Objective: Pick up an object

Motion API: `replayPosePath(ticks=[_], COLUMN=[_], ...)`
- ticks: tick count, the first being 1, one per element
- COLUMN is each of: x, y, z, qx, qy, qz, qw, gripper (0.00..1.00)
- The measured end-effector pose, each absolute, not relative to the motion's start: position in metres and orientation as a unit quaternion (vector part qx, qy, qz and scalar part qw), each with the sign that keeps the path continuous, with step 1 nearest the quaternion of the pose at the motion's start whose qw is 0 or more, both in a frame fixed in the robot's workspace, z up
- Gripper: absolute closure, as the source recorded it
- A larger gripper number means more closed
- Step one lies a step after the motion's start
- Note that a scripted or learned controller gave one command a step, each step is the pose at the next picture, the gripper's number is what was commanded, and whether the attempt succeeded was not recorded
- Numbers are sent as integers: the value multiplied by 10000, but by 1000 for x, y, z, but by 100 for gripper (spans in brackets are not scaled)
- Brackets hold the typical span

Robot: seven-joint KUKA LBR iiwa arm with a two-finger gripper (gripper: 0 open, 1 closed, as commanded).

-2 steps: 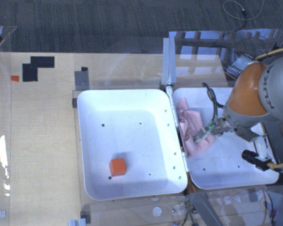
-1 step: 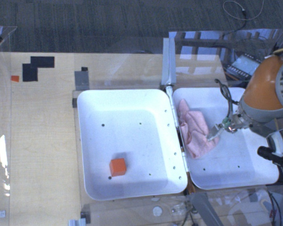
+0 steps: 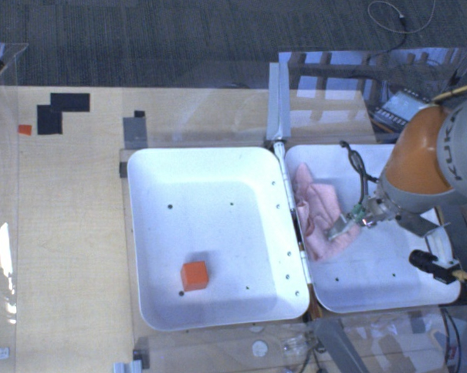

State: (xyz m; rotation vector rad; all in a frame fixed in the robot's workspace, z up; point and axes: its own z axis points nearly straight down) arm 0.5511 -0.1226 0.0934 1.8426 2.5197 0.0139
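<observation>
The worktop (image 3: 74, 251) carries two shallow white bins side by side. The left bin (image 3: 209, 167) holds a small orange block (image 3: 195, 275) near its front left corner, well apart from everything else. The right bin (image 3: 377, 288) holds a crumpled pink cloth (image 3: 318, 209) against its left wall. The arm (image 3: 425, 162) reaches in from the right, and its gripper (image 3: 345, 226) sits at the cloth's right edge, touching or just above it; whether the jaws are open or closed cannot be told. The cloth looks light, soft and limp, likely to sag and drape, so a raised fold near its middle seems the surest place to pinch.
</observation>
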Motion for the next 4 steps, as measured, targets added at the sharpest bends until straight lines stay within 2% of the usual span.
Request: replayPosePath(ticks=[1, 2, 3, 4], x=[544, 535, 616, 618], y=[-64, -107, -113, -91], z=[187, 101, 94, 94], qx=[5522, 4850, 5618, 5650], qy=[8337, 8745, 8272, 8251], qz=[27, 18, 49, 41], qw=[42, 35, 85, 99], gripper=[0, 0, 0, 0])
